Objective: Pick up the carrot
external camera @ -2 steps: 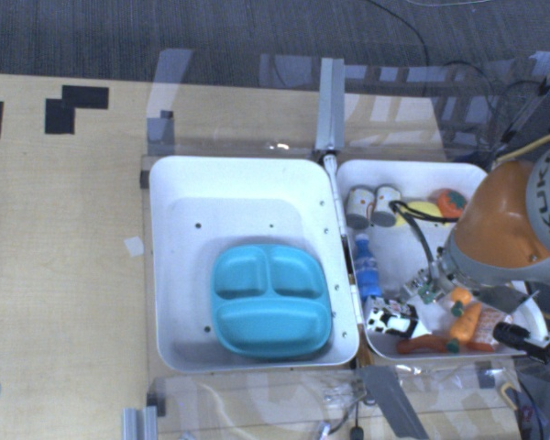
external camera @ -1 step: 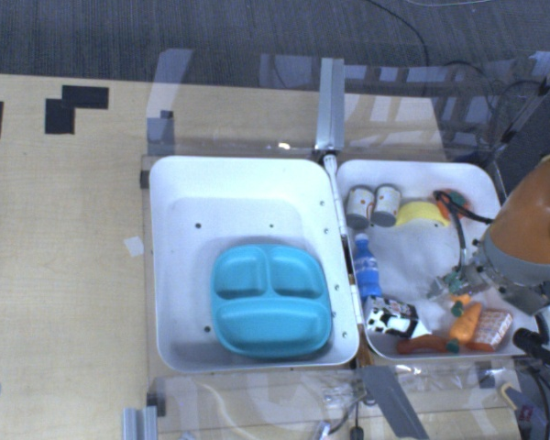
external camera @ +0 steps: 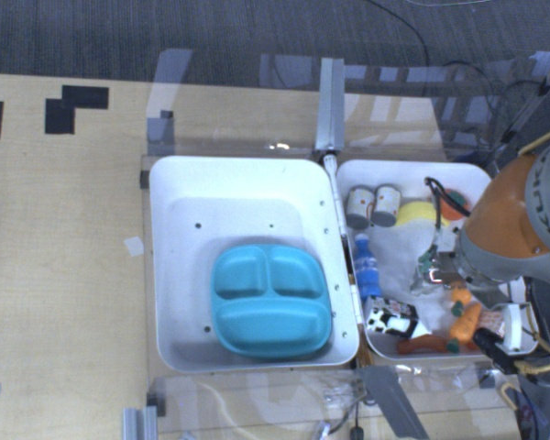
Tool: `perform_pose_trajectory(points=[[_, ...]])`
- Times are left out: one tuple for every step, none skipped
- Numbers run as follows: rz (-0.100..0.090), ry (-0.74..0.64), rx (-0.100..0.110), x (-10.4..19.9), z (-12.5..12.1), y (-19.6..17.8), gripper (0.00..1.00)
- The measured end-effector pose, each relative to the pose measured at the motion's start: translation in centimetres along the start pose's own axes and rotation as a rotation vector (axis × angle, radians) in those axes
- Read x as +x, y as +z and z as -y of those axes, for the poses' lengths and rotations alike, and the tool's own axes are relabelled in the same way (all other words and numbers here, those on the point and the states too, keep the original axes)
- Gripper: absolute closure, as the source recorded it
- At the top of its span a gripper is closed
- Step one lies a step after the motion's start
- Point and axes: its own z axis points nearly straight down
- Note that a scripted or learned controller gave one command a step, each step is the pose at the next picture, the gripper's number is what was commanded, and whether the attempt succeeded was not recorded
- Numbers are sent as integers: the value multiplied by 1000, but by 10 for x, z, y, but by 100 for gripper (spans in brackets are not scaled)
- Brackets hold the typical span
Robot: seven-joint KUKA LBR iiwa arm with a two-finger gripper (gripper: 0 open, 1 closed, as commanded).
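Camera view, right bin (external camera: 477, 174), contents: my claw (external camera: 431, 271) low over the clutter, its state I cannot tell; the carrot (external camera: 465, 321), orange with a green end, lying just beside and below my wrist near the bin's lower right corner, apart from the claw; also two small cans (external camera: 372, 205), a yellow ball (external camera: 418, 214), a blue bottle (external camera: 367, 273) and a reddish piece (external camera: 428, 344). Left bin (external camera: 183, 209), contents: one blue divided plate (external camera: 270, 301). Task status, by my judgement: carrot not yet lifted, grasp and raise outstanding.
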Motion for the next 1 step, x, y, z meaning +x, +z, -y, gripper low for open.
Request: perform_pose_trajectory(points=[[-6, 277, 7, -79, -28, 2, 100]])
